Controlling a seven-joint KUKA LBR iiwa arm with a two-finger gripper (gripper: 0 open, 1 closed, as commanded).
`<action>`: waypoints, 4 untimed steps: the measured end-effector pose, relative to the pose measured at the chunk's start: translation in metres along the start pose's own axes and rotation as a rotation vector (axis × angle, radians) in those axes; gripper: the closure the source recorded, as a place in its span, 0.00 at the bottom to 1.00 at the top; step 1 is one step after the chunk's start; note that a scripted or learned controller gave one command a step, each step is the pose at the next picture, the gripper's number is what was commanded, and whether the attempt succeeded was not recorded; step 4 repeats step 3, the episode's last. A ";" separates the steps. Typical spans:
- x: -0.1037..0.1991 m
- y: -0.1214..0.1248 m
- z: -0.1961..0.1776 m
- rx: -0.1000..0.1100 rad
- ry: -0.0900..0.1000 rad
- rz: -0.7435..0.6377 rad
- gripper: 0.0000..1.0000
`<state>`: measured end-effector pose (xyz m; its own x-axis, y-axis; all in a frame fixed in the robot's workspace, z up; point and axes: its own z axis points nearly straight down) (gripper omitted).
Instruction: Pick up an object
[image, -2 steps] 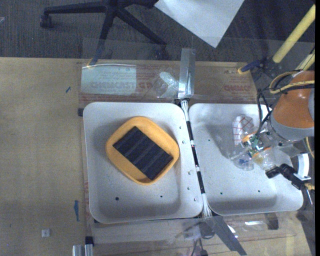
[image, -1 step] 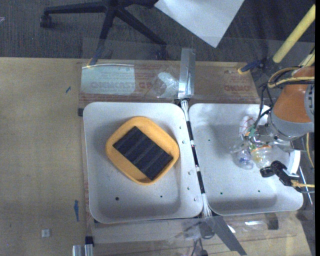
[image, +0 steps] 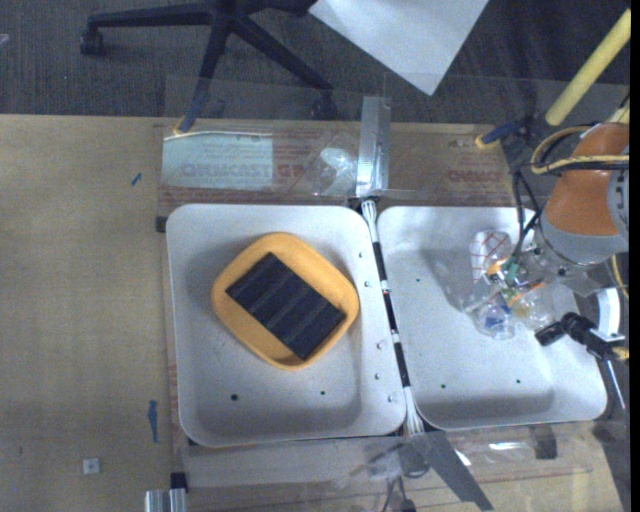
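The gripper (image: 575, 332) sits at the right bin's (image: 450, 390) right edge; whether it is spread or pressed together, I cannot tell. Just to its left lies a crumpled clear plastic bag (image: 497, 285) of small colourful items. The orange-framed solar panel (image: 285, 300) lies diagonally in the left bin (image: 200, 390), well apart.

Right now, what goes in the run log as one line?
arm: at right bin's right edge | gripper: grip unclear | clear wrapped item: in right bin | yellow-black object: in left bin
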<state>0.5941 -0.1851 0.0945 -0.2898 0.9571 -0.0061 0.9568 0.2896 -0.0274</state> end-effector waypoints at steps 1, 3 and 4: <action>-0.001 0.003 -0.010 -0.013 -0.007 -0.003 1.00; 0.039 0.025 -0.111 -0.031 0.001 -0.133 1.00; 0.039 0.025 -0.111 -0.031 0.001 -0.133 1.00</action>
